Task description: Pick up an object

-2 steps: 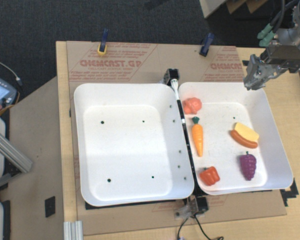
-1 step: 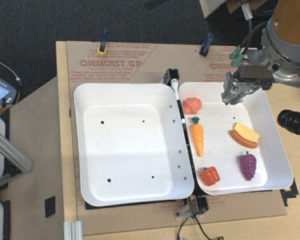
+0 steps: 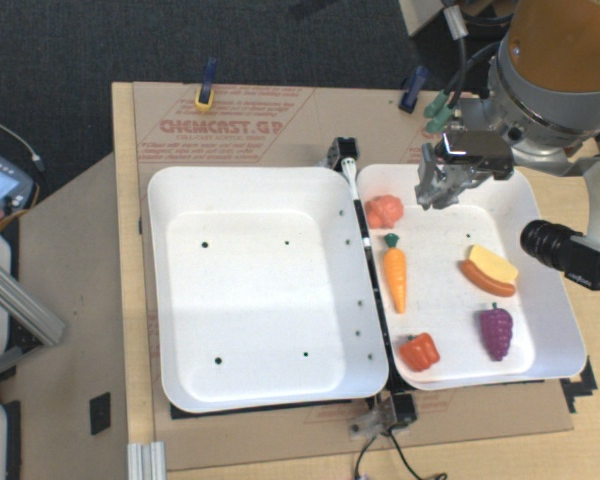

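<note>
Red pepper nearest; pink toy (jaws just right).

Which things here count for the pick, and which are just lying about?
For the job:
gripper, over the right bin
pink lump
carrot
bread slice
grapes
red pepper

Lying about:
left bin
cardboard sheet
yellow clamp
blue clamp

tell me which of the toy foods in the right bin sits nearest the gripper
The pink lumpy piece at the bin's upper left, just left of the gripper; the carrot, wedge, grapes and red piece lie farther.
</note>
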Controlling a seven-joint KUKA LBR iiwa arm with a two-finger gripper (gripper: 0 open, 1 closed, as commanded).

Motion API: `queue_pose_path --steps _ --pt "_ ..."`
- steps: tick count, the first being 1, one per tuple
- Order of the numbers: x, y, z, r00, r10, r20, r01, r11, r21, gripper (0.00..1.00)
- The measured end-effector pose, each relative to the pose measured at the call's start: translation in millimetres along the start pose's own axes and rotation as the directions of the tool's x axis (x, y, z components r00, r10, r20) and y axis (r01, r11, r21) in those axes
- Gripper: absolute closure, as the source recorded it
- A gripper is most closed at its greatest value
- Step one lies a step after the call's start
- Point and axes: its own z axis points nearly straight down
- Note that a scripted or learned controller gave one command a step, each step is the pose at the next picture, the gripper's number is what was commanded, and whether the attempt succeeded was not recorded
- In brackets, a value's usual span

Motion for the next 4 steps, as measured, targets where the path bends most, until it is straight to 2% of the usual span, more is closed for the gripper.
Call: queue_pose_path --steps 1,2,3,4 --pt "14 0 26 1.000 0.002 0.001 -0.002 1.000 0.001 1.00" --pt "55 1 6 1.000 -0.001 -0.001 0.001 1.000 -0.008 1.00" --pt "114 1 -26 1.000 -0.003 -0.003 0.003 1.000 -0.009 1.00" --pt "145 1 -27 1.000 0.001 -0.001 -0.001 1.000 -0.007 1.00"
